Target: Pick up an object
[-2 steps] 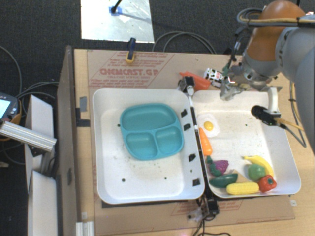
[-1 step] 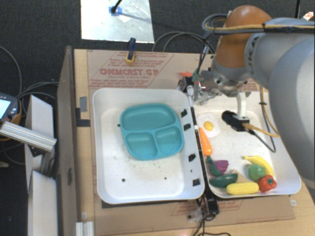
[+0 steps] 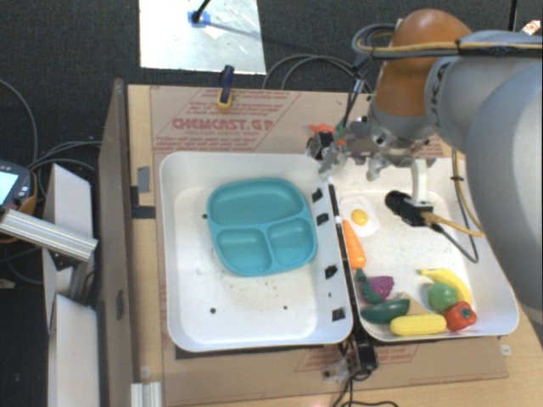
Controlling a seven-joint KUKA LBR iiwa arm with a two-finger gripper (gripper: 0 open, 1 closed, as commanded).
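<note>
My gripper [image 3: 349,166] hangs over the far left corner of the right bin [image 3: 484,270], with its fingers apart and nothing between them. Just in front of it lies a toy fried egg [image 3: 360,219], and an orange carrot [image 3: 354,242] lies along the bin's left wall. Near the front sit a purple vegetable [image 3: 379,287], a dark green vegetable [image 3: 386,310], a yellow corn cob [image 3: 416,324], a banana [image 3: 445,280], a green fruit [image 3: 441,297] and a red fruit [image 3: 460,315].
A teal divided plate [image 3: 259,227] lies in the left bin [image 3: 195,312]. The divider between the two bins [image 3: 335,253] carries black clips. Cardboard [image 3: 246,117] lies under both bins, and the arm's bulk covers the right bin's far right side.
</note>
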